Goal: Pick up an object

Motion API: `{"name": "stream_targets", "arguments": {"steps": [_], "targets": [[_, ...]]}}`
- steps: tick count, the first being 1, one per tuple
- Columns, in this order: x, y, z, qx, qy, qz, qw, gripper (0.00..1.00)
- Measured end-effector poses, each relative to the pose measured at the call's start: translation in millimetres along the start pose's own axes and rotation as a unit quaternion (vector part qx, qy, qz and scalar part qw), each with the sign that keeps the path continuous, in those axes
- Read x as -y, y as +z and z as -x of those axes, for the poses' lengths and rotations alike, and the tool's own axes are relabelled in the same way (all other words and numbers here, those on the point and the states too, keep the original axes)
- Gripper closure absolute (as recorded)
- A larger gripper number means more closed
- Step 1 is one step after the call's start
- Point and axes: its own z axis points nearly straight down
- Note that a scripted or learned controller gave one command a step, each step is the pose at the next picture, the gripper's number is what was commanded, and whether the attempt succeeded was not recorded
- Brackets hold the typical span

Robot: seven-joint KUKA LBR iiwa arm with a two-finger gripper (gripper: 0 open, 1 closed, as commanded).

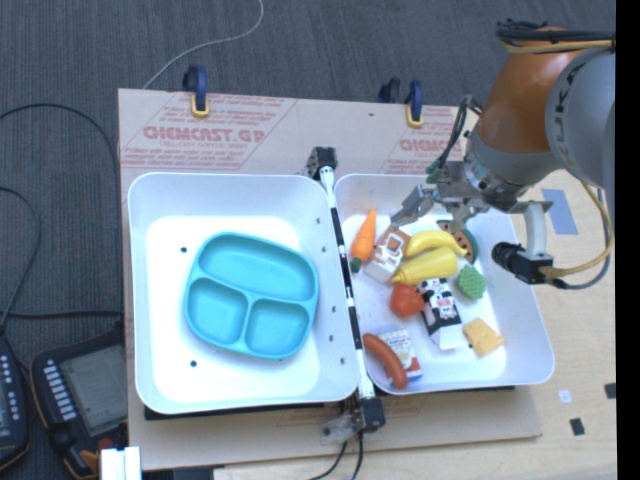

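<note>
Nothing is lifted yet. The blue tray (250, 297) lies in the left bin (160, 368). In the right bin (530, 363) the carrot (364, 234), bananas (432, 253) and other toys lie heaped; the tool (437, 211) hovers spread wide above them, holding nothing. The table (200, 133) stands on dark carpet (60, 48).

bench board (215, 133) carries two white bins: left (160, 193), right (520, 353).
</note>
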Motion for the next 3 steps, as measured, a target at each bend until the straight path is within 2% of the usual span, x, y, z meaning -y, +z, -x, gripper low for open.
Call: {"name": "stream_targets", "arguments": {"steps": [1,2,3], "targets": [[-1.8,104.2,20.6,0.0,0.0,0.001,1.0,0.0],[-1.2,95.4,20.9,0.0,0.001,0.0,1.0,1.0],[38.8,24.4,-37.0,0.0,0.0,0.001,1.0,1.0]]}}
